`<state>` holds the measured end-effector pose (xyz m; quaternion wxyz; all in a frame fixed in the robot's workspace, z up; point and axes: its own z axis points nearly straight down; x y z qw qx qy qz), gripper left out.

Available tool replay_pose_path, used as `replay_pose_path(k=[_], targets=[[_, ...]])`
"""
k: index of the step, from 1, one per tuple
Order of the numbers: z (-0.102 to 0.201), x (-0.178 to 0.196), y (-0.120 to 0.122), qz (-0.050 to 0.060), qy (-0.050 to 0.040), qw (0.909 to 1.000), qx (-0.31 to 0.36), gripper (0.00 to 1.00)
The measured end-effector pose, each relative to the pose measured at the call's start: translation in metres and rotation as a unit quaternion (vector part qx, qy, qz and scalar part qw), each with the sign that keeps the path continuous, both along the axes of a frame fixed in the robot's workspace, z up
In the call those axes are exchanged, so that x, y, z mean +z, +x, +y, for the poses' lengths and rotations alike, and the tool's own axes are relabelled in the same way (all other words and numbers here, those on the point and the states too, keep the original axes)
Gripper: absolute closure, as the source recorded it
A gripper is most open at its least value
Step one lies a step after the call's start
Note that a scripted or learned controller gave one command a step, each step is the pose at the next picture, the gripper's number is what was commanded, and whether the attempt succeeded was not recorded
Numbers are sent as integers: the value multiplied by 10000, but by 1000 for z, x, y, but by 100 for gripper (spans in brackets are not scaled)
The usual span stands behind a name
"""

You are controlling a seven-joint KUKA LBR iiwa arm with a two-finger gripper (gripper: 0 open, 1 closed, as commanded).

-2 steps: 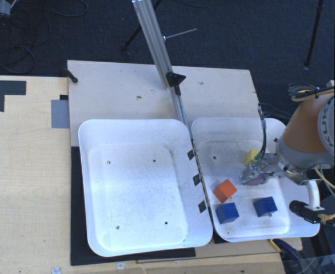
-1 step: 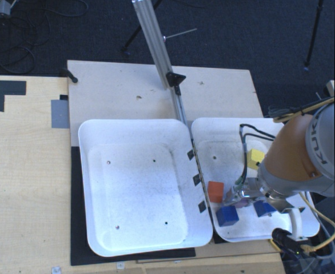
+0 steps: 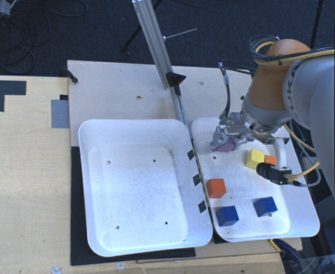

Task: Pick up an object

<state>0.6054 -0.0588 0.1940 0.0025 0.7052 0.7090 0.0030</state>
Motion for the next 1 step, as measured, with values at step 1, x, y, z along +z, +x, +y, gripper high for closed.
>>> replay_pose_path(k=[1], targets=[[71,1,-34,73,16,10000,0,100]])
